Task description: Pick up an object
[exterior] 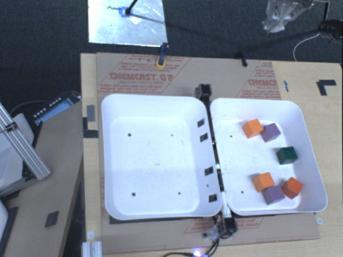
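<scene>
Several small blocks lie in the right bin (311, 143). An orange block (252, 127) touches a purple block (270, 132) near the bin's far side. A dark green block (286, 155) sits alone by the right wall. At the near side an orange block (262, 181), a purple block (274, 194) and a red-orange block (292, 187) cluster together. My gripper (276, 16) hangs high at the top right, well beyond the bins and over the dark floor, with nothing seen in it.
The left bin (155, 159) stands beside the right one, joined by a black clip strip (211, 154). A shiny metal sheet (126, 15) lies on the floor at the back. A cable (305, 39) loops near the gripper. Grey equipment (21, 149) stands at the left.
</scene>
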Motion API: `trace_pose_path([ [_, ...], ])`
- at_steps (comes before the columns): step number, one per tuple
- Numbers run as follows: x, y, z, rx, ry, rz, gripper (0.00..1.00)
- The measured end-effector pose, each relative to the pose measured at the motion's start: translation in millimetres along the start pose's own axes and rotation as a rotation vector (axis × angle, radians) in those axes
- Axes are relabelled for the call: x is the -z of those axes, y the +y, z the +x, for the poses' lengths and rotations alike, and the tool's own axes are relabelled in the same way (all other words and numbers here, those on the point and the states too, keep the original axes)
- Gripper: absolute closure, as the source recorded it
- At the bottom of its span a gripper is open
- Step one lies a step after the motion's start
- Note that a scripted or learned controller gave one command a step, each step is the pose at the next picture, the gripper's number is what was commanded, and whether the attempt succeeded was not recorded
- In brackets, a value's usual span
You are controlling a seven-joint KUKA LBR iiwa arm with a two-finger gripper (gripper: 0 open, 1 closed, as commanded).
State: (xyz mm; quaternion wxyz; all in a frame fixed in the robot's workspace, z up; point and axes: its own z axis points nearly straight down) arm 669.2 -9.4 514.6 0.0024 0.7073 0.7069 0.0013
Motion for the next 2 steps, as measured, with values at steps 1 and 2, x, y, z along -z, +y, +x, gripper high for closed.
trace_pose_path([
  [1,-109,-2,-25,-0.001,0.001,0.012,1.0],
  [2,-163,-76,-19,0.0,0.002,0.012,1.0],
])
